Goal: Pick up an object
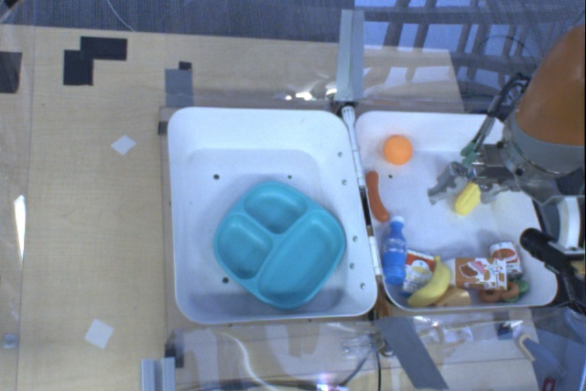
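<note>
Pincer (462, 188) over right bin (417, 125), fingers closed on yellow lemon (468, 200), lifted clear. Orange ball (397, 149) near. Blue bottle (394, 250), cartons (478, 270): labels too small to read

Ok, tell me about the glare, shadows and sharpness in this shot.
Camera view: bright glare streaks run along the clear sheet above the bins and near the bottom edge; the left bin is evenly lit, with a soft shadow under the blue divided plate; the gripper over the right bin looks slightly soft, and the packets at that bin's near edge are too small to read.
</note>
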Robot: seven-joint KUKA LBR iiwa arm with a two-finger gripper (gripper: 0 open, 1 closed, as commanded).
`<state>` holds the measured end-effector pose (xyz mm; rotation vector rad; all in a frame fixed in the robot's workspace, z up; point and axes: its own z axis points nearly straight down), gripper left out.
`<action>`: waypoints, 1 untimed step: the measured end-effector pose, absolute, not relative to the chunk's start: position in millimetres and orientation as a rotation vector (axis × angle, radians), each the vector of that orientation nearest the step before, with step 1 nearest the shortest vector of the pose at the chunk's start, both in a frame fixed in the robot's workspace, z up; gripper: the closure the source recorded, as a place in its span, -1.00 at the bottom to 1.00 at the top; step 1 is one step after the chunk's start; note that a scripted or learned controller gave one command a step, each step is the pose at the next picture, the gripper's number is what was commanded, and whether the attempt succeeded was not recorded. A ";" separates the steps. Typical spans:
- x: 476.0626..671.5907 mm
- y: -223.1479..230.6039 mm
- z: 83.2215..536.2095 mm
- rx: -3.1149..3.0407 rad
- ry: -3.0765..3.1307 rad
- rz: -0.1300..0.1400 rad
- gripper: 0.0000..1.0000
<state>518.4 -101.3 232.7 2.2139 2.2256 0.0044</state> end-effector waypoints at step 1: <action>590.9 -153.3 150.6 2.283 2.155 0.003 -1.00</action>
